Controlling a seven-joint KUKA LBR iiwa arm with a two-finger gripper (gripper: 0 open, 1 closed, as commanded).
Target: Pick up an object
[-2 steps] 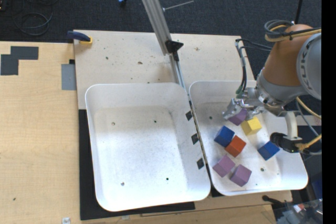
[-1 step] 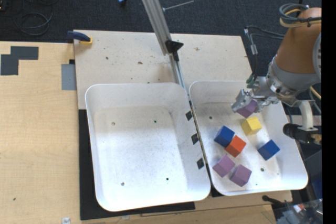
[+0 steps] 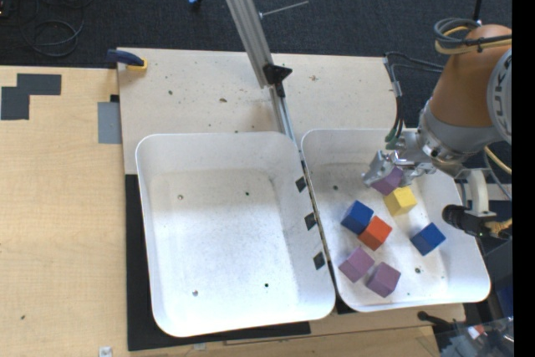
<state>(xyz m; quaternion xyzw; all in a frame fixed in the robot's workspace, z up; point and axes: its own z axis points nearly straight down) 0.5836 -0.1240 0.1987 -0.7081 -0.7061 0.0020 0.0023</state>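
Fingers (image 3: 378, 169) looked spread around the purple cube (image 3: 387, 182) in the right bin (image 3: 468, 287), just beside the yellow cube (image 3: 402, 200), so you were at the grasp step and next needed closing squarely before lifting.

Purple block (image 3: 387, 181) partly hidden under gripper (image 3: 383, 171); finger state unreadable. Arm (image 3: 468, 96) cut off at right edge.

The arm (image 3: 468, 96) is a rounded, glossy orange segment over a grey wrist housing, with looped dark and yellowish cables on top and a silvery metal gripper (image 3: 386, 167) at its end.
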